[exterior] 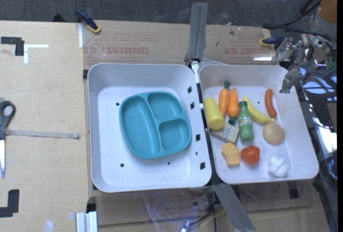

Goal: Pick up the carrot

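Camera view places the gripper point(288, 82) over the right bin's point(300, 172) far right corner, well apart from the food; whether it is open cannot be told, and nothing is seen held. Two carrots point(229, 101) lie side by side near the far edge, beside the divider, with a yellow pepper point(213, 114) touching on one side and a green bottle point(245, 121) and banana point(257, 113) close on the other. A descent straight above one carrot's middle is advised, closing across its width, so neighbours are not nudged. A sausage point(270, 103), egg point(273, 133), tomato point(250, 155) and fries point(231, 154) are also held there. A teal divided plate point(155, 125) is carried in the left bin point(102, 161).
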Tool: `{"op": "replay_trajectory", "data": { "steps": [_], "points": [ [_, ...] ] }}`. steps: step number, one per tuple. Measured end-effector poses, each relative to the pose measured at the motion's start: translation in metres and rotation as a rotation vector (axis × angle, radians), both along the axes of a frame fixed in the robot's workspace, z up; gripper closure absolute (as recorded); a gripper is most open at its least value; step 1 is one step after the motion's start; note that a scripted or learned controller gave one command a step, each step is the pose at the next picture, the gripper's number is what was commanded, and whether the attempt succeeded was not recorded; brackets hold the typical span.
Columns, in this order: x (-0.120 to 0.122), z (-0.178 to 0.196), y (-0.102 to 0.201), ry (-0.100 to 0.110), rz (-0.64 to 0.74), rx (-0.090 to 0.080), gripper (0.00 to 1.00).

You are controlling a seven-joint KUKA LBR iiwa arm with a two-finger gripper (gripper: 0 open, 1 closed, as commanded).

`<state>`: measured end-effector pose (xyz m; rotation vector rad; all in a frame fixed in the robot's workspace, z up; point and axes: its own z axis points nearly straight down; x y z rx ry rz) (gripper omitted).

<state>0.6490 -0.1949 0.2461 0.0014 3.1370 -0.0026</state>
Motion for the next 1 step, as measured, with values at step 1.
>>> {"op": "replay_trajectory", "data": {
  "steps": [1],
  "points": [
    [-0.0021,-0.1193,0.0467,0.005,-0.287,0.002,0.0]
  ]
}}
